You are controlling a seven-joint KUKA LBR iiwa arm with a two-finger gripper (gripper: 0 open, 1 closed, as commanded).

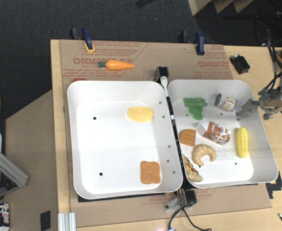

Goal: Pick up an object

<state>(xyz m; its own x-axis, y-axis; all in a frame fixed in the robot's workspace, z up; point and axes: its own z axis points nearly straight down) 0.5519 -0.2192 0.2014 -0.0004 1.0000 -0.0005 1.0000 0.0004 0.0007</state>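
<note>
My gripper reaches in from the right and hovers at the right bin's far right side, above a yellow corn cob and to the right of a small tin can. Also in this bin are a green toy, a red and white packet, a brown square biscuit, a croissant and a sandwich-like piece. The left bin holds a yellow oval piece and an orange waffle.
A toy carrot lies on the cardboard behind the left bin. Blue clamps grip the board's far edge. A black block sits behind the right bin. Cables hang at the front edge.
</note>
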